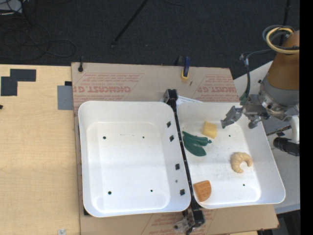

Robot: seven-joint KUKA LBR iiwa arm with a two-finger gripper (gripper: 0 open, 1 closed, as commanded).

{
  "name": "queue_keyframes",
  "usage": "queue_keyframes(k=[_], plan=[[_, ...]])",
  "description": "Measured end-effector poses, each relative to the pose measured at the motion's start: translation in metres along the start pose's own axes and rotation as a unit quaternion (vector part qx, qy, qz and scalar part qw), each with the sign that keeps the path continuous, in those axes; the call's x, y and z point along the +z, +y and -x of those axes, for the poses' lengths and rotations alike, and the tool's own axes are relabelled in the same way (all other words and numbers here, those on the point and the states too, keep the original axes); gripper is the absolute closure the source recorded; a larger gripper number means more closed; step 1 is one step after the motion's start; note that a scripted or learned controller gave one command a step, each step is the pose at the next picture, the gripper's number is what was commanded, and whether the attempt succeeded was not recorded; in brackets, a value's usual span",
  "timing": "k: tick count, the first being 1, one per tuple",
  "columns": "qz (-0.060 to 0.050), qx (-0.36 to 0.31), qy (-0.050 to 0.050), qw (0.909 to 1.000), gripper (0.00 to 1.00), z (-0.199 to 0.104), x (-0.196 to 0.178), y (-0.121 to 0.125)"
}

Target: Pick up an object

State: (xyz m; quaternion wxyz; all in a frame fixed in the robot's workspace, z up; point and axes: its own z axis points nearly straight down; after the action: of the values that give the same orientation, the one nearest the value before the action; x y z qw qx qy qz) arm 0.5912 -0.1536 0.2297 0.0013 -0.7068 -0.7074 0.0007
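rt bin [264,146]: croissant [241,161], jaws [242,119] open

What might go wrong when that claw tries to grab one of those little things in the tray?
The green leafy piece lies flat near the divider, so the claw may slide over it or bump the wall. The yellow block sits right beside the green piece, so a grab could nudge both. The croissant is rounded and may roll away.

Open hand [243,116] above right bin [266,153]
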Motion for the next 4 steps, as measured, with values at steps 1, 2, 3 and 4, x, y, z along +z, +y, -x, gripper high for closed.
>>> queue_keyframes(k=[1, 2, 3, 4], plan=[[-0.005, -0.002, 0.002, 1.0, 0.0, -0.061, 0.1, 0.001], [-0.003, 0.001, 0.0, 1.0, 0.0, -0.023, 0.139, -0.023], [0.002, 0.0, -0.002, 1.0, 0.0, 0.019, 0.142, 0.022], [-0.001, -0.002, 0.002, 1.0, 0.0, -0.048, 0.143, 0.012]])
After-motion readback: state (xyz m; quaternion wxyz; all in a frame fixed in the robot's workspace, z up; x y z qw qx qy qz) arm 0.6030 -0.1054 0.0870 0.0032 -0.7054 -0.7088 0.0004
